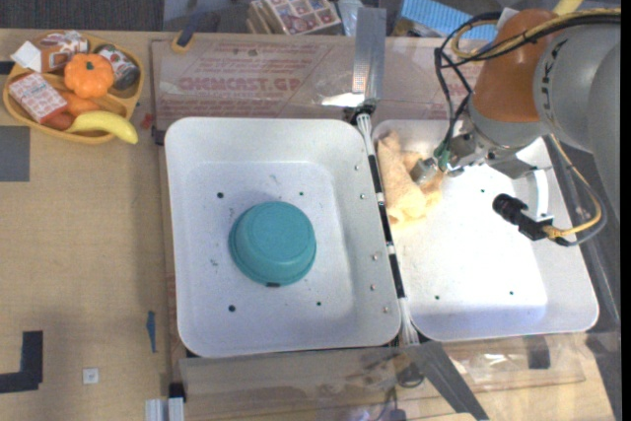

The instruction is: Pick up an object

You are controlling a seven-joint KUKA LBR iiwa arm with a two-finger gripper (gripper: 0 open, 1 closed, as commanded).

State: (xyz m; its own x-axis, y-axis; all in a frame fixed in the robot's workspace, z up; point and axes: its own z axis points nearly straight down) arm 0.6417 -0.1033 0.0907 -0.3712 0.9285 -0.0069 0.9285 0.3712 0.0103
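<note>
The bench (79, 261) bears two white bins (197, 163) and a fruit tray (20, 104).

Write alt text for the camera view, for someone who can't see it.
A grey arm's gripper reaches down at a pale yellow object in the right bin. A teal bowl sits upside down in the left bin.

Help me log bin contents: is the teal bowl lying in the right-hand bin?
No. The teal bowl sits upside down in the left bin, while the right bin holds a pale yellowish object.
</note>
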